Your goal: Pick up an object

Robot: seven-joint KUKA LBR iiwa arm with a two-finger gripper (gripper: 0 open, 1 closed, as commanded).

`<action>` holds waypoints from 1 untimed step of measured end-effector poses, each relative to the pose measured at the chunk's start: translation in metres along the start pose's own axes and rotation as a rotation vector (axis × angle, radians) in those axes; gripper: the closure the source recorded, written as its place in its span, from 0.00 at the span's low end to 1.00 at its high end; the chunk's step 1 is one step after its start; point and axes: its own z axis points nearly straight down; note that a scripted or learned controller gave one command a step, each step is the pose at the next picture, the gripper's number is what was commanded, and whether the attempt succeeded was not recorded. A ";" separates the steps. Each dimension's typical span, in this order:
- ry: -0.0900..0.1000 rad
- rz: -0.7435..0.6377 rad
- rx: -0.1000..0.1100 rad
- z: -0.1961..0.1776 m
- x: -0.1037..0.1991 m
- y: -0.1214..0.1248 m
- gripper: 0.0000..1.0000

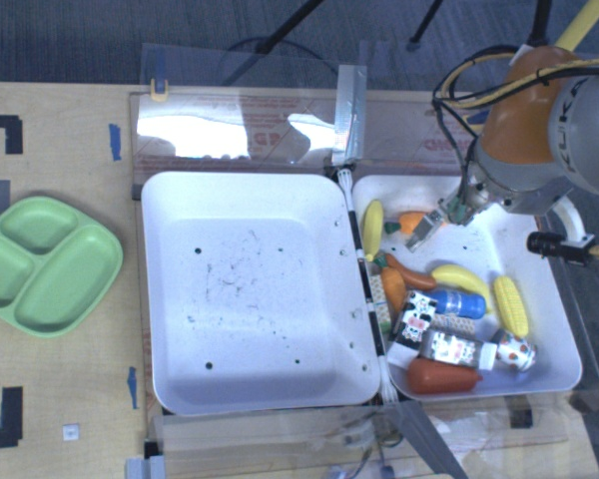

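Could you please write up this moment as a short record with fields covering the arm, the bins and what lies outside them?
arm: grey arm with orange band, reaching in over the right bin
pincer: low over the right bin's far part, near an orange item
right bin: holds bananas, corn cob, blue bottle, red item
left bin: white, scuffed floor
outside bins: green divided plate on the bench

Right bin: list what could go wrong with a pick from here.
1. The toys in the right bin lie packed together, the cow-print carton against the blue bottle, so a grasp may catch two things or slip off.
2. The end effector hangs near the orange piece and the banana by the divider, so a descent there could jam against the wall.
3. The corn cob is rounded and might roll out.
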 end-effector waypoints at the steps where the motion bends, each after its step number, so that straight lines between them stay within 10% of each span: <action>1: 0.001 0.189 0.002 -0.035 0.008 -0.022 0.00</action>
